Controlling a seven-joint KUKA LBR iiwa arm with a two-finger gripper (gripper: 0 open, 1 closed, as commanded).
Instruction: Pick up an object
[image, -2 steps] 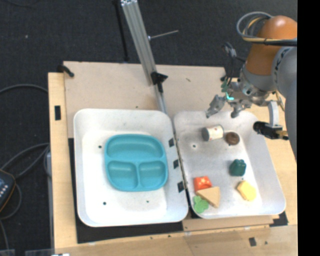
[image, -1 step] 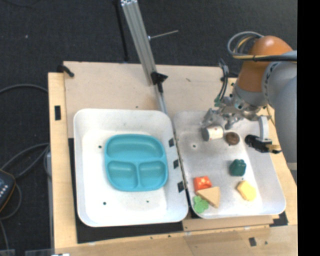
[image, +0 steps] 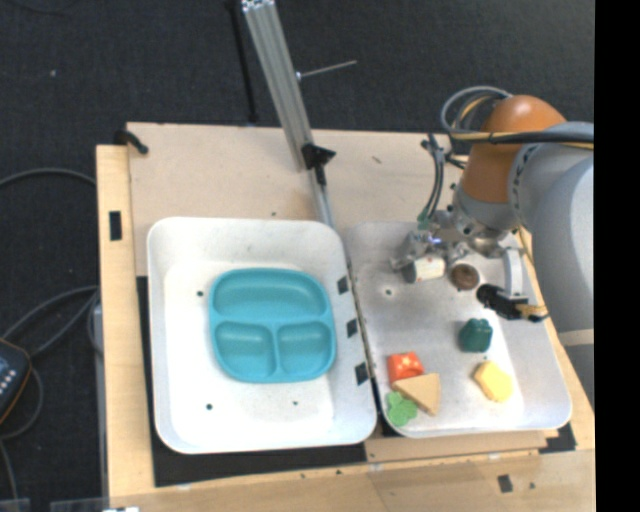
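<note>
The claw (image: 432, 262) sits low over the far part of the right bin (image: 400, 300), at the end of the grey arm (image: 545, 200) that enters from the right side of the view, with the orange band (image: 505, 150) above the wrist. Whether the claw is open, closed, or gripping anything cannot be told from this angle; a pale part and a round brown part show at its tip, and they cannot be separated from the claw hardware. The candidate objects for pickup all lie in the right bin, nearer the camera than the claw and apart from it. A dark green block (image: 475, 335) lies to the near right of the claw. A yellow block (image: 492, 381) lies beyond that, closer to the near right corner of the bin. An orange-red block (image: 405, 365) lies on the near side of the claw, slightly to its left, and touches a tan wedge (image: 420, 392) beside it. A green piece (image: 400, 408) rests against the wedge at the near edge of the bin. The left bin (image: 180, 400) stands well to the left of the claw and carries a teal divided tray (image: 270, 323) with three compartments. Both bins rest on the worktop (image: 200, 170). A slanted metal post (image: 285, 85) rises from the worktop to the far left of the claw.
</note>
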